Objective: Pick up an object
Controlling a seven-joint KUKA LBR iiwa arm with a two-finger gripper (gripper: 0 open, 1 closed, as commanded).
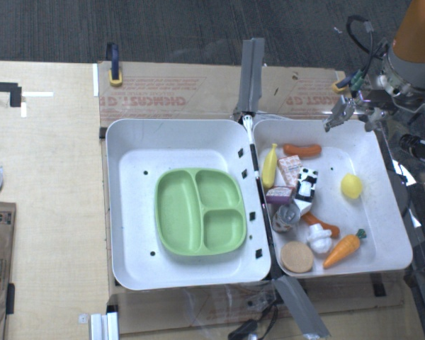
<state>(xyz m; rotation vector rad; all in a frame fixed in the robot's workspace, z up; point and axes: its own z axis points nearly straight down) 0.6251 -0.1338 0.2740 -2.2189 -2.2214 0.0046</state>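
Camera view, near edge first: right bin (pixel 393 261) holds the clutter. At its 6 o'clock, a round tan cookie-like disc (pixel 297 257), with a toy carrot (pixel 342 250) just beside it at about 5 o'clock, tilted, green top pointing up-right. A small white figure (pixel 319 240) sits between disc and carrot, touching an orange piece behind it. Toward bin centre, a grey-purple small item (pixel 284 214), a purple block (pixel 279 195) and a black-and-white box (pixel 306 185) are bunched together, touching. A pink-white carton (pixel 290 168) lies just behind them. A yellow banana (pixel 270 165) stands along the 9 o'clock wall. A yellow lemon (pixel 351 186) sits alone at 3 o'clock, apart from the rest. An orange sausage (pixel 302 149) lies at 12 o'clock near the far wall.

Left bin (pixel 120 211) holds a green divided plate (pixel 200 211) in its middle, flat.

Farthest: gripper (pixel 348 109) hovers over the right bin's far rim at about 1 o'clock, above and well apart from all the objects, nothing between its fingers; whether they are apart or together cannot be told.
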